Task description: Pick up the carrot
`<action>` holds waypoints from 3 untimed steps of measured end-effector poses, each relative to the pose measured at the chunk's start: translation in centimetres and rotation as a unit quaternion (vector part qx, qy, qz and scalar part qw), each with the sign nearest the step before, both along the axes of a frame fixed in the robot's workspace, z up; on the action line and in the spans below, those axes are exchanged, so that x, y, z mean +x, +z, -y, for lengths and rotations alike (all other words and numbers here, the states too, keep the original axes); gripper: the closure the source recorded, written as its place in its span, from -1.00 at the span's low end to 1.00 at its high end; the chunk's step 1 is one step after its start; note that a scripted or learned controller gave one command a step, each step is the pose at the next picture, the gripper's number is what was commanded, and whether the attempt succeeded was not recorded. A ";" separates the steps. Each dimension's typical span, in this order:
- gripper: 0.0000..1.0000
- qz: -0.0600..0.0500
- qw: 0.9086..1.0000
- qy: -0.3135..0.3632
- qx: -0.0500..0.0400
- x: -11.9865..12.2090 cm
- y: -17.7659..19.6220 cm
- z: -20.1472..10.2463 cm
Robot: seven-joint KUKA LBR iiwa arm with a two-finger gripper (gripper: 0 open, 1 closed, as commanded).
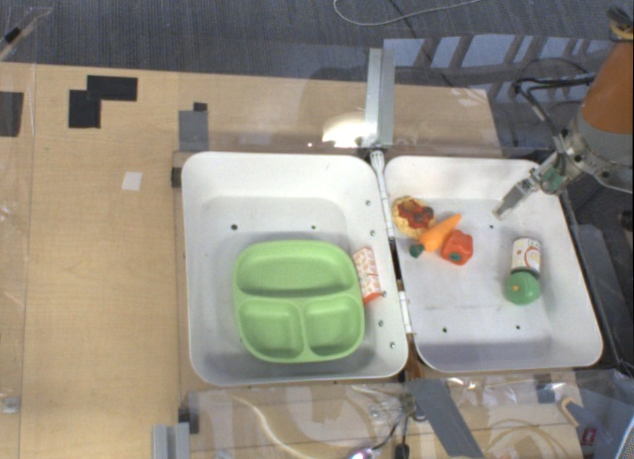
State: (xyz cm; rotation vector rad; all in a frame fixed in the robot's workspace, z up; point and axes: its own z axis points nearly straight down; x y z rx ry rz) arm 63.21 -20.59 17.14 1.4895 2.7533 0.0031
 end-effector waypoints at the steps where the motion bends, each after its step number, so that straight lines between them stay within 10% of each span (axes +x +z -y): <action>1: -1.00 -0.002 1.000 -0.008 0.001 -5.7 -5.4 -0.1; 3: -1.00 -0.001 0.978 0.210 -0.001 -1.8 -0.6 -2.9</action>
